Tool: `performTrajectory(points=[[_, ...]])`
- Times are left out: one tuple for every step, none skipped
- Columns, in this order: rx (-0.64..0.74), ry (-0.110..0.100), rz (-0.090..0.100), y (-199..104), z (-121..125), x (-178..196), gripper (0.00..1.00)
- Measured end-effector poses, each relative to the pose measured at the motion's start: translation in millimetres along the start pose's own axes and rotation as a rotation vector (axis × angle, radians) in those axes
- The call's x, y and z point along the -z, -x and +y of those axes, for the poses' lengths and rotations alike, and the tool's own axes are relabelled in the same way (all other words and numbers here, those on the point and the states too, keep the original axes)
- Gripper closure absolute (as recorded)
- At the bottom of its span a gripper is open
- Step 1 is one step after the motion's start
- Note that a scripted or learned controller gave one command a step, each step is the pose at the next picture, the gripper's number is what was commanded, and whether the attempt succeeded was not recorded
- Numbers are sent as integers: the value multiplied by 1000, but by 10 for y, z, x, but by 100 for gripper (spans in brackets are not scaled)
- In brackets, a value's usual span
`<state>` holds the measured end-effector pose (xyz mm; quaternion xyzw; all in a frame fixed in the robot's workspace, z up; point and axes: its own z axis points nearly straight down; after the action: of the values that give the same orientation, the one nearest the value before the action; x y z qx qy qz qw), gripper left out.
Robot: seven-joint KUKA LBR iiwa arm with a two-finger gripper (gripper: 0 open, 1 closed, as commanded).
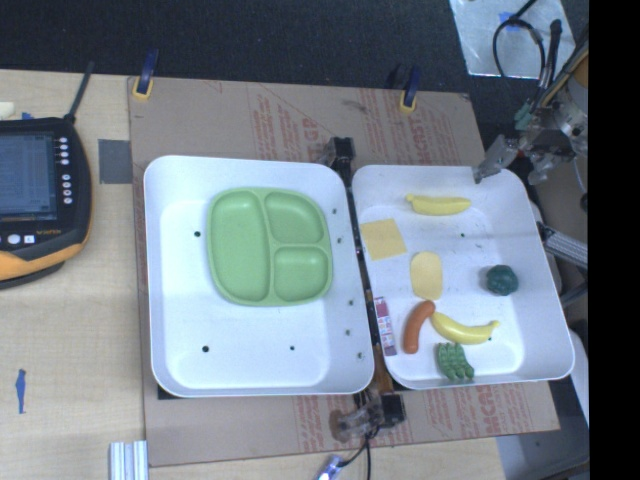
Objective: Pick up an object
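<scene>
The right bin holds several toy foods: a small yellow banana at the top, a flat yellow square, a pale yellow oval, a dark green ball, an orange-red sausage, a larger banana and a green leafy piece. My gripper hangs over the bin's upper right corner, to the right of and above the small banana. It stands open, with nothing between its fingers.
The left bin carries a light green divided plate. A teach pendant lies on the bench at far left. Blue and yellow clamps pin the cardboard at the back. Cables loop at the upper right.
</scene>
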<state>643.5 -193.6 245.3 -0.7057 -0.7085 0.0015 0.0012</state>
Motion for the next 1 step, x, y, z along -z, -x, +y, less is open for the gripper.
performTrajectory(points=[[2,-4,1,-665,-169,-1329,0]])
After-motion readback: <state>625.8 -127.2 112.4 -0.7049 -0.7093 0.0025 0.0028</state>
